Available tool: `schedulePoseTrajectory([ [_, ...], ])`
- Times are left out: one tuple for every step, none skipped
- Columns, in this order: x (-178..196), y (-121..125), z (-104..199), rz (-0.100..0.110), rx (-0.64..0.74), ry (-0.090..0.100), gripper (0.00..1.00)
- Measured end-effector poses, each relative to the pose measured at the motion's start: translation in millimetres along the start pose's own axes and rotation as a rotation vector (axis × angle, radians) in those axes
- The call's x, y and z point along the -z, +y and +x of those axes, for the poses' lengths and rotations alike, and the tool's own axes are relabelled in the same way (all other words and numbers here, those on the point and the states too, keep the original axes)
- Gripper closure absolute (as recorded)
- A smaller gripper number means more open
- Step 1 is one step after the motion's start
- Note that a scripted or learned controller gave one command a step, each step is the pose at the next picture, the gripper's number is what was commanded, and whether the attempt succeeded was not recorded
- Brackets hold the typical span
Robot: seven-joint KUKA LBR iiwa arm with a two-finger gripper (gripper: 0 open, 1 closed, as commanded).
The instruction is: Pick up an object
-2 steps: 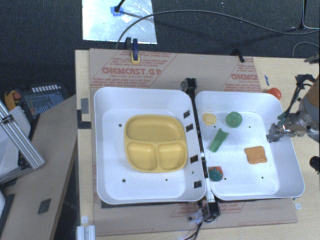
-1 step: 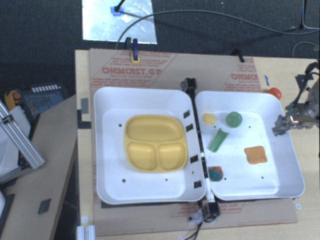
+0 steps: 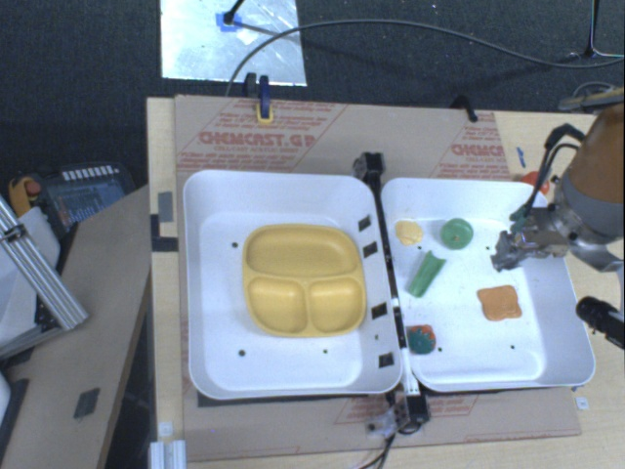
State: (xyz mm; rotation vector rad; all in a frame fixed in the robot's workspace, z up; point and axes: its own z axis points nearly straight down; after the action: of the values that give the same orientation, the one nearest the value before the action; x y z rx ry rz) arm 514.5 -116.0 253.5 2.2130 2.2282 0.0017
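The right bin (image 3: 547,360) holds a pale yellow round piece (image 3: 408,232), a green round piece (image 3: 456,232), a long green piece (image 3: 426,274), an orange-brown flat piece (image 3: 499,303) and a small teal and red thing (image 3: 421,338). My gripper (image 3: 509,252) hangs over the right bin's right half, just above the orange-brown piece and right of the green round one. Nothing shows between its fingers, and it touches none of the pieces.
A yellow three-compartment tray (image 3: 300,277) lies in the left bin (image 3: 210,291). A black divider (image 3: 383,272) runs between the bins. The arm (image 3: 596,179) comes in from the right over the bench edge.
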Motion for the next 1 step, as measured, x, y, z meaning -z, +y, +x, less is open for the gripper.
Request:
schedulePoseTrajectory([
  [1.5, 10.1, 45.8, -0.001, -0.001, 0.0, 1.0],
])
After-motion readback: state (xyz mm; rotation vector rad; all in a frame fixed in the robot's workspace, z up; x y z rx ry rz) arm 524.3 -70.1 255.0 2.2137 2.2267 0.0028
